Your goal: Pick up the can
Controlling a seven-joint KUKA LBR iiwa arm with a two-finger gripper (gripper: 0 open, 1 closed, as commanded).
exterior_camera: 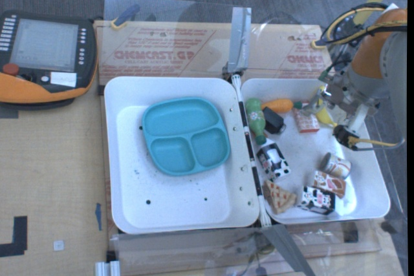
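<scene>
The can (336,167) is small and silver with a brownish label. It lies on its side near the right wall of the right bin (372,203). The arm comes in from the upper right, its orange band (374,52) above the wrist. My gripper (328,102) hangs over the bin's far right corner, above a yellow toy banana (324,116). It is well behind the can and apart from it. Nothing shows held in it.
The right bin also holds a red-and-white packet (306,121), a carrot (279,105), a green bottle (255,116), a black block (272,121), two cow-patterned items (275,161), a pizza slice (280,197) and a snack box (330,184) right by the can. A teal divided plate (186,136) lies in the left bin (123,158).
</scene>
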